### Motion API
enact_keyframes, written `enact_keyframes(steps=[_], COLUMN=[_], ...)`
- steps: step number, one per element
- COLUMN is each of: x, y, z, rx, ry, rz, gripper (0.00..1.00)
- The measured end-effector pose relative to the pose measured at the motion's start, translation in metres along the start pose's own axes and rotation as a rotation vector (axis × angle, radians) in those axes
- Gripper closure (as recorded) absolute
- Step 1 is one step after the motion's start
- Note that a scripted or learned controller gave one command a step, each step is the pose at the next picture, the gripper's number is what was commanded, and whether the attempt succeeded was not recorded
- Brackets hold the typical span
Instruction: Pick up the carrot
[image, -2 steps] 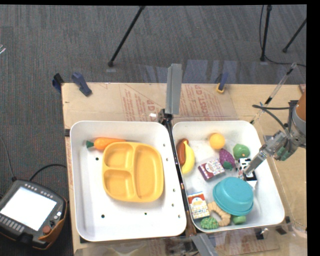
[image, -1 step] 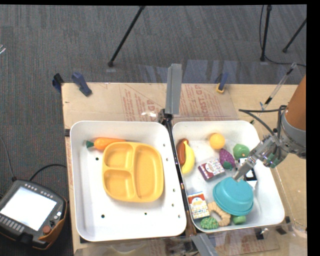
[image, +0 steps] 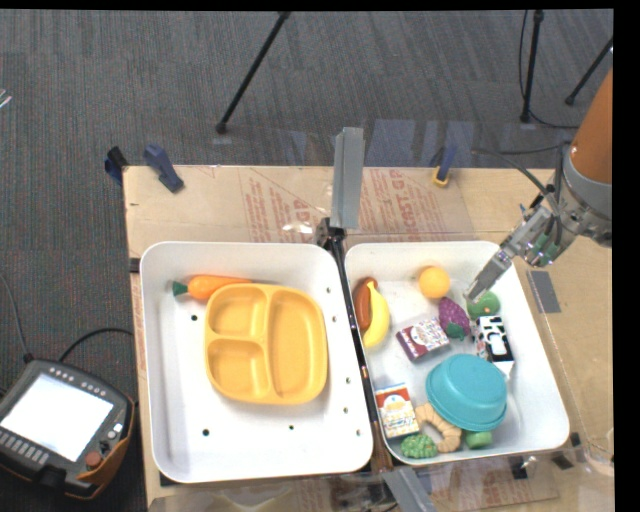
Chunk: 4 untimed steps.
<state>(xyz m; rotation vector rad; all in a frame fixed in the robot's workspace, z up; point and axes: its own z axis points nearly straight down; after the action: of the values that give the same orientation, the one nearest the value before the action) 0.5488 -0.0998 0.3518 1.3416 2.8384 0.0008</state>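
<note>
In the camera view, two shallow white plastic bins are seen side by side on a cardboard-covered bench (image: 250, 205). In the left bin (image: 170, 420), a yellow plastic divided tray (image: 267, 342) with three compartments is laid near the middle. The orange toy carrot with a green top (image: 208, 286) is found at the tray's upper-left corner, lying flat against the tray's edge, with its green end pointed toward the bin's left wall.

The right bin (image: 545, 395) is crowded with items. A brown and yellow toy banana (image: 371, 310) is placed along its left wall, and a small orange ball (image: 434, 282) is seen near the back. A purple toy grape bunch (image: 454, 317), a small maroon carton (image: 422, 338), a black-and-white patterned box (image: 494, 338), an upturned teal plastic bowl (image: 467, 392) and a small orange and white carton (image: 396, 410) are spread through the bin.

The grey two-finger gripper (image: 487, 283) is reached in from the right and held over the right bin, just above a small green object (image: 485, 304) beside the grapes, well apart from the carrot. Whether the pincer is open or closed cannot be told. A black tablet-like pendant (image: 62, 425) is seen on the floor at lower left.
</note>
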Motion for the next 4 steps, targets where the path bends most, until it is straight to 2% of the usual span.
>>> enact_keyframes(steps=[1,2,3,4], x=[-0.048,-0.066,-0.053,-0.094], y=[0.072,0.067,0.079,0.042], z=[0.051,0.137,0.128,0.267], rx=[0.006,0.011,0.003,0.008], ry=[0.004,0.006,0.003,0.005], rz=[0.27,0.387,0.425,0.444], gripper=[0.0,0.0,0.0,0.0])
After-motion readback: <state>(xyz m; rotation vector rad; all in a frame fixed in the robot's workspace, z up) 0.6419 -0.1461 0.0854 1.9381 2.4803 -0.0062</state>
